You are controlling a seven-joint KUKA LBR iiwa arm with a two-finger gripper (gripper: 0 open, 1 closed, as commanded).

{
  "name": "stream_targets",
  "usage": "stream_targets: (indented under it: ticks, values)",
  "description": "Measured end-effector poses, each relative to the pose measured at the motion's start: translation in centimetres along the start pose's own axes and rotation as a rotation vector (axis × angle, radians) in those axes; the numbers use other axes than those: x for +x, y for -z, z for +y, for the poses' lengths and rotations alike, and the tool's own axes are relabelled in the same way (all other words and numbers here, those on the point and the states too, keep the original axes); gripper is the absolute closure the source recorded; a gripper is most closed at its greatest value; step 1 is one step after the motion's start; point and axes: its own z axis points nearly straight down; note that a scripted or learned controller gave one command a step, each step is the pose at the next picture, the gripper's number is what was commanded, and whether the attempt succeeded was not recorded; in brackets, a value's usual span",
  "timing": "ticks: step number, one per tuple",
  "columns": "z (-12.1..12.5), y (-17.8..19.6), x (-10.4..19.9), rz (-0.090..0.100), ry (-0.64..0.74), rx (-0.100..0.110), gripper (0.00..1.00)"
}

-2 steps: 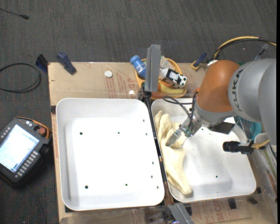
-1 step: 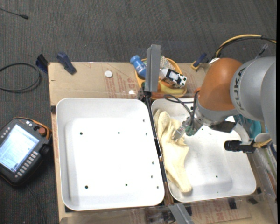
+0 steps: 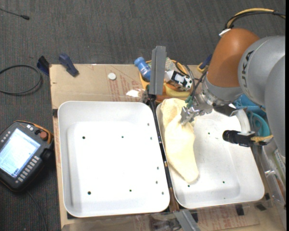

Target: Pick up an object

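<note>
The right bin (image 3: pixel 231 196) holds a pale yellow cloth (image 3: pixel 180 150). It lies along the bin's left edge, from the far left corner down toward the near edge, and there it ends in a rounded tip. The gripper (image 3: pixel 187 115) is at the far end of this cloth, near the far left corner, and touches it from above. I cannot tell if the gripper is wide or narrow, or if any cloth is caught in it. A teal thing (image 3: pixel 258 120) shows at the right edge of this bin, partly hidden by the arm.

The left bin (image 3: pixel 111 203) shows some small dark dots on its white floor.

Behind the bins, on the brown cardboard (image 3: pixel 86 83), there is a small white cap (image 3: pixel 111 76), a blue bottle (image 3: pixel 142 69) and a black-and-white toy (image 3: pixel 183 81). Any label on them is too small to read. On the floor at the left lies a control pendant (image 3: pixel 17 153). Its screen is lit, but the writing is not readable.
</note>
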Motion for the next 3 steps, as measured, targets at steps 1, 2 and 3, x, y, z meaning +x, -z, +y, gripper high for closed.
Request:
stream_targets:
  ticks: [1, 2, 3]
  values:
    - [1.3, -0.1, -1.9, 0.0, -0.538, 0.003, 1.0]
    - [-3.5, -0.1, 1.4, 0.001, -0.489, 0.005, 1.0]
    - [-3.5, -0.1, 1.5, 0.001, -0.488, 0.004, 0.0]
